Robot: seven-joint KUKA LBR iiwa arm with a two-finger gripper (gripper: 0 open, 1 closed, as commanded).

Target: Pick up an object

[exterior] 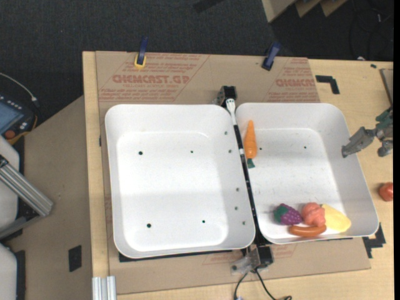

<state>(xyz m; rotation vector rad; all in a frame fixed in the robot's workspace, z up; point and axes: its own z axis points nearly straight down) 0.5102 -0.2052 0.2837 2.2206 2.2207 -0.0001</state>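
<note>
Nothing picked yet: our hand [361, 141] waits at the right bin's [331, 120] far-right rim.

We see the hand apart from every object and holding nothing; whether it is spread or pressed together we cannot tell. So the whole pick remains, as we judge it. We count two white bins on the tabletop [94, 167]. The left bin [125, 120] is bare; the right one holds five pieces: one carrot [250, 140] by the dividing rim, plus grapes [287, 214], a red-orange fruit [314, 213], a yellow fruit [336, 220] and a red sausage-shaped piece [306, 230] clustered in the near corner.
</note>
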